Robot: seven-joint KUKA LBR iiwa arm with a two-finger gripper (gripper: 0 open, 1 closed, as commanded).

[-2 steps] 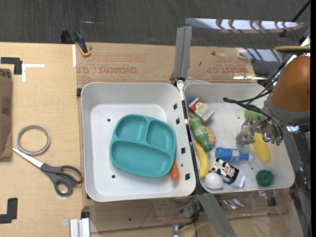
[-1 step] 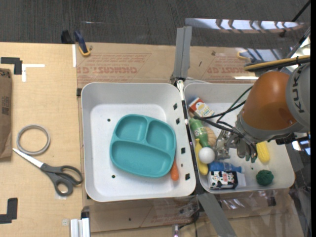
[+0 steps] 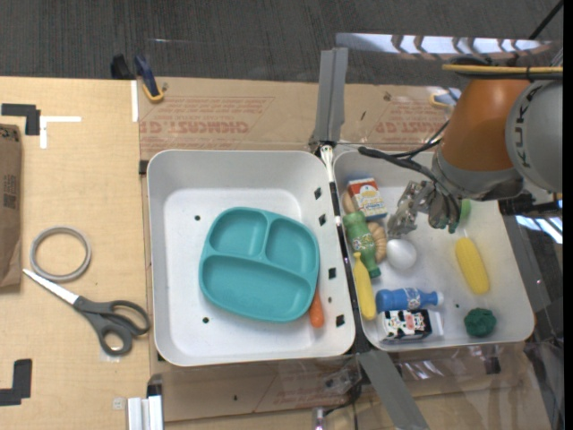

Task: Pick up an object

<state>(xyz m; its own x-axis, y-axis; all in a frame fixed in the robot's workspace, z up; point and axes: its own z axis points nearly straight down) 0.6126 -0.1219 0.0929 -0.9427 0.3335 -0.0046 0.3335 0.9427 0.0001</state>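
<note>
My gripper [image 3: 423, 211] hangs over the back of the right bin [image 3: 515, 267], fingers pointing down and spread, with nothing between them. Just left of it lie a small orange-and-white carton [image 3: 366, 197] and a green bottle [image 3: 360, 235]. Below the gripper sit a white egg [image 3: 401, 254], a corn cob [image 3: 472, 265], a banana [image 3: 363, 287], a blue-and-white bottle [image 3: 408, 299], a black-and-white carton [image 3: 409, 325] and a dark green ball [image 3: 481, 322].
The left bin [image 3: 170, 240] holds a teal divided plate [image 3: 260, 263] and an orange carrot [image 3: 316, 311] at its right wall. Scissors [image 3: 98, 312] and a tape roll [image 3: 60, 252] lie on the bench to the left.
</note>
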